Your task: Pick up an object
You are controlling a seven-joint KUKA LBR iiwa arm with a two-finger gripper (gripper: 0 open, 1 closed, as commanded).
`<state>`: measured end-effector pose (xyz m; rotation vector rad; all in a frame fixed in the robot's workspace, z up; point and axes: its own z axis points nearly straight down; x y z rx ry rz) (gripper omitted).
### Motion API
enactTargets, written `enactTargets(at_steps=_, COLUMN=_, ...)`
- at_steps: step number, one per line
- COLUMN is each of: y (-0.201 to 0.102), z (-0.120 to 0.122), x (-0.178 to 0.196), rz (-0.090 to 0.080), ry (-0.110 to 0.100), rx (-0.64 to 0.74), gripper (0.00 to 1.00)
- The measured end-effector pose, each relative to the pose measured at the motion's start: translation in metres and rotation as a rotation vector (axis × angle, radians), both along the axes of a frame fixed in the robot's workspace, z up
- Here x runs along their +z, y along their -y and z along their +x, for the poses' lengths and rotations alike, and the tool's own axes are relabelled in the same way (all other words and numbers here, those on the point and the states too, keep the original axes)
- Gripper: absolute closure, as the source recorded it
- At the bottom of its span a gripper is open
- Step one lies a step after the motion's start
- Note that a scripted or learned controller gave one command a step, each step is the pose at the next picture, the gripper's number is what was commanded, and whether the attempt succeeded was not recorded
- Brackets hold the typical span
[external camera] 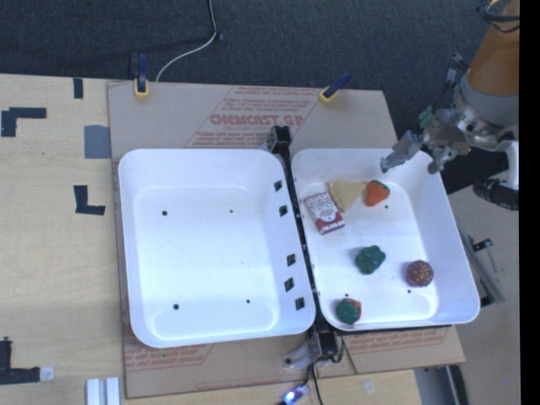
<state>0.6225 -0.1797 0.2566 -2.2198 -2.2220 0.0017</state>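
Camera view: a small orange-red object (376,194) lies in the right bin (447,226), touching a pale yellow wedge (346,192). Arm (494,66) reaches from the right, gripper (413,152) over the bin's far edge, fingers spread, grasping nothing.

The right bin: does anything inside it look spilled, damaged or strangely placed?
Nothing stands out. The right bin holds a small red packet, a cream wedge touching an orange piece, a green lump, a brown ball and a green-and-red piece, all resting loose on its floor.
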Motion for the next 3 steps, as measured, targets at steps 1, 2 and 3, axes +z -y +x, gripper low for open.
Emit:
enactTargets(at_steps=1, y=-0.002, z=0.023, x=-0.130, rz=0.002, ry=-0.011, rx=0.002, gripper=0.00)
enactTargets(at_steps=2, y=-0.001, z=0.048, x=-0.170, rz=0.001, ry=0.001, rx=0.003, gripper=0.00)
enactTargets(at_steps=3, y=-0.009, z=0.039, x=-0.164, rz=-0.007, ry=0.019, rx=-0.002, gripper=0.00)
